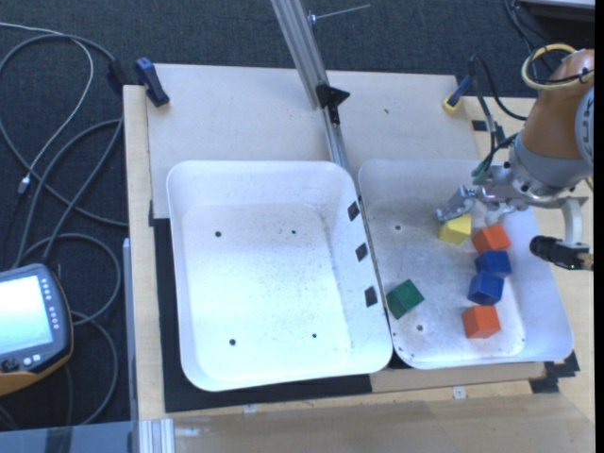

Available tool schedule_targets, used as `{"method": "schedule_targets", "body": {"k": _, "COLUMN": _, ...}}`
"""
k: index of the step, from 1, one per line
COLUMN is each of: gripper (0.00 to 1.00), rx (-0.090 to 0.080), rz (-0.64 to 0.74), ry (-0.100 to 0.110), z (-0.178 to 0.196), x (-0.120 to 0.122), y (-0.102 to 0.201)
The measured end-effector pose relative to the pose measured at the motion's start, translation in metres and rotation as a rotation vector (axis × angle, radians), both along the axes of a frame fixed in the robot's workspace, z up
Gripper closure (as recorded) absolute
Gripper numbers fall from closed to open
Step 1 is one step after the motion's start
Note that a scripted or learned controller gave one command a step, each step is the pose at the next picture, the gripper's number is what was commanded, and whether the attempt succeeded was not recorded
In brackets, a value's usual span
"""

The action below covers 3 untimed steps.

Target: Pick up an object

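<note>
Gripper (460,210) is hanging over the right bin (444,343), just above the yellow block (456,229); you cannot tell from this angle how it is set or whether it has anything. Nearby, two orange blocks (491,239) (481,321) and two blue blocks (493,262) (485,288) are crowding together; the green block (405,297) is sitting apart. Judging by looks, the yellow one is small, rigid and light, probably smooth-faced. You are best taking it across two flat opposite faces, clear of its orange neighbour.
</note>
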<state>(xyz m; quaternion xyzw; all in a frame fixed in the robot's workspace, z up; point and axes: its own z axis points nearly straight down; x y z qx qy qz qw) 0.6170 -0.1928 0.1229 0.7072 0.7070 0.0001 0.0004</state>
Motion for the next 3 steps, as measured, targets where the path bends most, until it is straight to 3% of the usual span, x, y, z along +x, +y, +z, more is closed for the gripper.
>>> {"method": "schedule_targets", "body": {"k": 1, "gripper": 1.00, "rx": -0.002, "rz": 0.003, "ry": -0.008, "z": 0.013, "x": 0.003, "y": 0.001}}
{"method": "schedule_targets", "body": {"k": 2, "gripper": 0.00, "rx": 0.000, "rz": 0.002, "ry": -0.001, "z": 0.010, "x": 0.001, "y": 0.001}}
{"method": "schedule_targets", "body": {"k": 3, "gripper": 1.00, "rx": -0.002, "rz": 0.003, "ry": -0.004, "z": 0.021, "x": 0.002, "y": 0.001}}
